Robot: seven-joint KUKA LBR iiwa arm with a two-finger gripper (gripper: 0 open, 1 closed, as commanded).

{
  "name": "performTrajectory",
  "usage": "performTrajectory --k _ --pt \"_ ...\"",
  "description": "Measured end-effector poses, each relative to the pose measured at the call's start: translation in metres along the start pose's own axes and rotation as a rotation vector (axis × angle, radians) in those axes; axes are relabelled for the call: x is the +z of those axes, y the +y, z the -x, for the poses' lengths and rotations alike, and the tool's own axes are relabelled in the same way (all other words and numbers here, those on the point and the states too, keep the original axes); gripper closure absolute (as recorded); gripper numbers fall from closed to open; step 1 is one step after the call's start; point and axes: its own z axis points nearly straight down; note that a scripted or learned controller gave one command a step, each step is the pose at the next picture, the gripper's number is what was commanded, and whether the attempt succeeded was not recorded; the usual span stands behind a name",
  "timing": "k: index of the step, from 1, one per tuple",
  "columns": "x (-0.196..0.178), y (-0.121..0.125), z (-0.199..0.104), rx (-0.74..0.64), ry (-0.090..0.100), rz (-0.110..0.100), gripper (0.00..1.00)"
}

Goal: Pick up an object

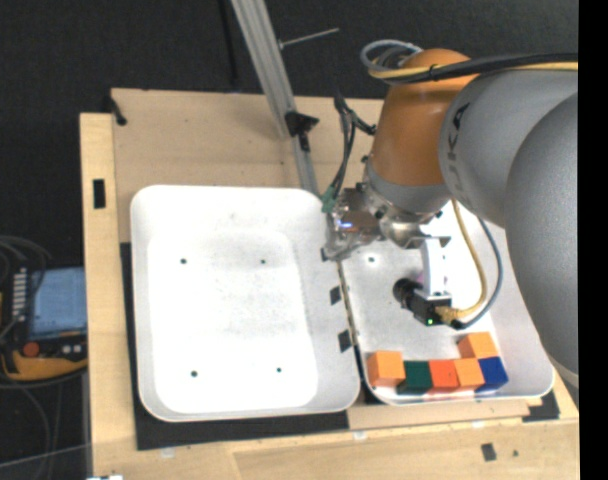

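Several small blocks lie in a row along the near edge of the right bin (384, 278): an orange block (386, 366), a green block (417, 375), a red-orange block (444, 373) and a blue block (492, 370). Another orange block (477, 346) sits just behind the blue one. My gripper (342, 236) hangs below the orange wrist band (414, 128), over the right bin's left rim, near the divide between the two bins. It is well behind the blocks and apart from them.
The left bin (229, 298) lies beside the right one. A slanted metal rail (269, 68) rises behind the bins. The arm's grey bulk (524, 188) overhangs the right bin's right side. A blue device with cables (54, 308) sits off the bench's left edge.
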Motion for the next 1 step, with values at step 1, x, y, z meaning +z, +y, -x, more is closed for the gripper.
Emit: performTrajectory --k 1 --pt "-0.0094 -0.0011 -0.0462 -0.002 0.002 0.001 1.0"
